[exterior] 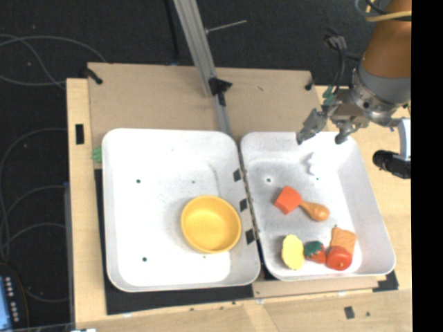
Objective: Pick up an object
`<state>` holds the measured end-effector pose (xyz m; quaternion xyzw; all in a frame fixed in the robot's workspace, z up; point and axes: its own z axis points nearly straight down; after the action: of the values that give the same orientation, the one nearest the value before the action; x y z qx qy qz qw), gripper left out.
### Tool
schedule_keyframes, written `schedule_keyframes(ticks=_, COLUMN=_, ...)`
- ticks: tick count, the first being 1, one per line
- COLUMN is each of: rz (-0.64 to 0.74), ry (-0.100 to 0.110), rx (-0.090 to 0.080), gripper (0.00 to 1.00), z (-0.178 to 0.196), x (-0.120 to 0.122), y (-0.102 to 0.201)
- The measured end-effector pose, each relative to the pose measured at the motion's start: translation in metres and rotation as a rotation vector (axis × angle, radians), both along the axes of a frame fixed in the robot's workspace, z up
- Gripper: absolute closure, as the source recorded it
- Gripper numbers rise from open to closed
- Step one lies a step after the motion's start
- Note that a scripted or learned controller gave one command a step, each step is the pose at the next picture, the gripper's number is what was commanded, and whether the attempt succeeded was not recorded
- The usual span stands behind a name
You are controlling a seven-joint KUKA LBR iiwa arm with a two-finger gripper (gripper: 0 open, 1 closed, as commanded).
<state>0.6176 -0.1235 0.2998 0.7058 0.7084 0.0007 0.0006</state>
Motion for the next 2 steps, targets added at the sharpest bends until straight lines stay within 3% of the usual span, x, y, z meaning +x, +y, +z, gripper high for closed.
schedule_keyframes(ticks=1, rz=0.000, ry=0.000, rx=0.000, gripper=0.00, z=0.000, x=0.000, y=0.000)
schedule_keyframes(ticks=2, rz=-0.005, ry=0.001, rx=-0.003, gripper=0.00, z=-0.040, x=-0.003, y=-0.002)
